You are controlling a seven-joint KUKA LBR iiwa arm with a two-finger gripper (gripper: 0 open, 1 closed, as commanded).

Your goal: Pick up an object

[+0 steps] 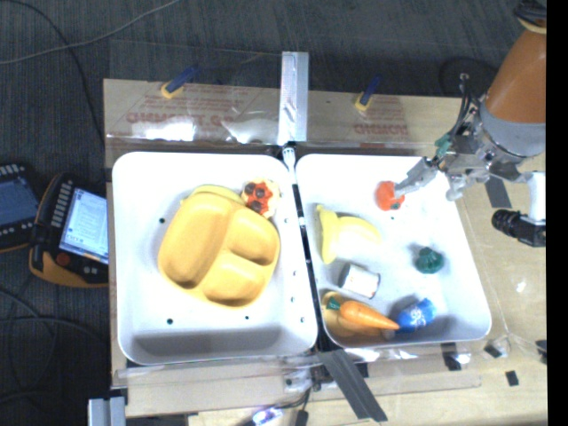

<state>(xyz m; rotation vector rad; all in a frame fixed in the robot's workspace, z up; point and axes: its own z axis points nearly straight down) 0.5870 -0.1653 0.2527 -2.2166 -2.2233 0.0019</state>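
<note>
Camera view: one carrot (pixel 361 314), two bins (pixel 133 238).

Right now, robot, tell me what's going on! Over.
Gripper low in right bin, tips at orange-red object; grip unconfirmed. Nothing lifted yet. Banana and green object nearby, not blocking.

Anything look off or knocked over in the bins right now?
Nothing spilled or broken. In the left bin, a small orange-black toy is wedged between the big yellow tray and the bin's back wall. In the right bin, the carrot lies jammed into the front corner.
</note>
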